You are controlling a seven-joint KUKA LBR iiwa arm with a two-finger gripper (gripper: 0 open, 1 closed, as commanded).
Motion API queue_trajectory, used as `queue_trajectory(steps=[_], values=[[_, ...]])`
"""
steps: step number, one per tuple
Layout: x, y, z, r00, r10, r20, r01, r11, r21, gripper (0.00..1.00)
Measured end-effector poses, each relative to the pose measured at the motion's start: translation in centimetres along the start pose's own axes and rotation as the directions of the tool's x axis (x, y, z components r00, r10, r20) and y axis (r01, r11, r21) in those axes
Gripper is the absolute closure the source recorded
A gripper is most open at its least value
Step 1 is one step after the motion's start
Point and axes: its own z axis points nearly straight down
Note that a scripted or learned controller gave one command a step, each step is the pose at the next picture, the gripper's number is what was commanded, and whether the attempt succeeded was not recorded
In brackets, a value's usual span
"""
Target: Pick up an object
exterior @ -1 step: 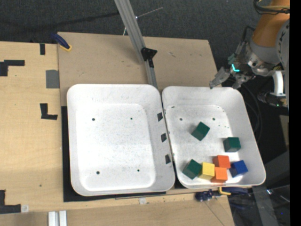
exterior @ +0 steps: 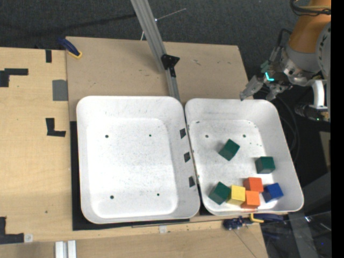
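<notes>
Several small blocks lie in the right bin [exterior: 279, 123]. A dark green block [exterior: 229, 149] sits alone near the bin's middle, and another green block [exterior: 265, 164] lies toward the right wall. Along the near edge cluster a green block [exterior: 219, 192], a yellow block [exterior: 237, 193], two orange blocks [exterior: 253, 184] [exterior: 251, 198] and a blue block [exterior: 273, 191]. My gripper [exterior: 260, 92] hangs above the bin's far right corner, well apart from every block. It is open, with nothing between its fingers.
The left bin [exterior: 86, 112] stands beside the right one, their rims touching. A slanted metal pole [exterior: 153, 28] crosses the bench behind the bins. Black cables [exterior: 314, 112] hang off the bench's right side.
</notes>
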Motion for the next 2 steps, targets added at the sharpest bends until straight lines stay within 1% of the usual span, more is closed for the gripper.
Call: queue_trajectory(steps=[1, 2], values=[[0.5, 0.0, 4.4, 1.000, 0.000, -0.001, 0.000, 1.000, 0.004, 0.00], [0.0, -0.5, 10.7, 1.000, 0.001, -0.001, -0.001, 1.000, 0.007, 0.00]])
